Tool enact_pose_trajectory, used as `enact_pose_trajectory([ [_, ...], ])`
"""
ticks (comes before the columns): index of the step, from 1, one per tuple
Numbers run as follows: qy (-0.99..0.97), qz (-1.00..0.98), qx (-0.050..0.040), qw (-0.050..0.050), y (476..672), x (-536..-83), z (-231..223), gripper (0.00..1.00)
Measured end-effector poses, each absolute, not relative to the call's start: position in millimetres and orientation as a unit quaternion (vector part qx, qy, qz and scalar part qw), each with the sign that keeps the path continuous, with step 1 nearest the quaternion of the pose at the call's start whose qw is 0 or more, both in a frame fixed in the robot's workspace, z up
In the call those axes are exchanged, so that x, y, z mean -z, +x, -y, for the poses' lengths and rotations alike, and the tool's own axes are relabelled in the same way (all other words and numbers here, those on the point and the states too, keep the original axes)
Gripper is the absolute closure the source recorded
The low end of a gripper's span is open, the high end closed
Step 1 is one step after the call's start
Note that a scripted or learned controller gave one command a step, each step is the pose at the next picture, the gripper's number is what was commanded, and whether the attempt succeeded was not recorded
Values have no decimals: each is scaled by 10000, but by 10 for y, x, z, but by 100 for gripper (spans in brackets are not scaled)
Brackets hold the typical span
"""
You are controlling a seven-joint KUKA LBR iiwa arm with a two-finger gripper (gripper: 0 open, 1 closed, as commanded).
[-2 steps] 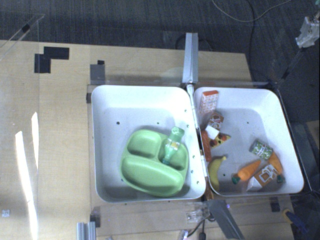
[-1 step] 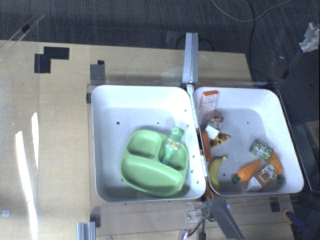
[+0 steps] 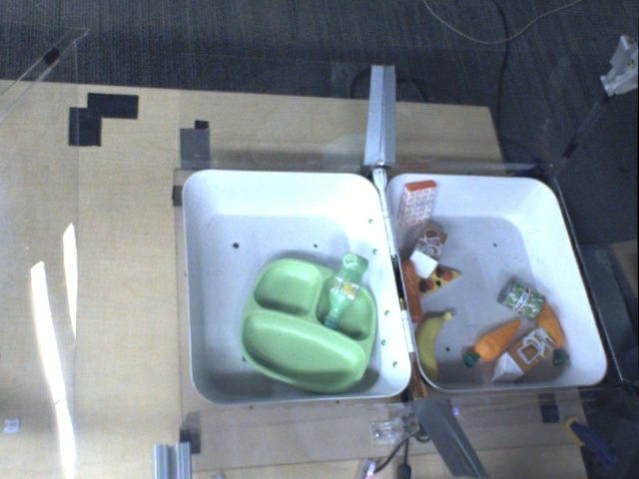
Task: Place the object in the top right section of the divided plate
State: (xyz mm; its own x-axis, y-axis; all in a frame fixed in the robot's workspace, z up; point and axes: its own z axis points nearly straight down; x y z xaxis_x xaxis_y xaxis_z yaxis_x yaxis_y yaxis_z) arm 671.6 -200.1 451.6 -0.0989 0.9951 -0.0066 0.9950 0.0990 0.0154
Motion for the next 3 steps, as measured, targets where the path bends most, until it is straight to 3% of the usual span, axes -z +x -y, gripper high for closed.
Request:
enact_pose_trajectory([
  [1,7214,-6925,-20,26,6532,-4368,1510,100],
  [2,7533,-6576,-21,28,6697,-4235,1431,100],
  [3,6241,-7813,-20,42,6695,-4379,1642,100],
])
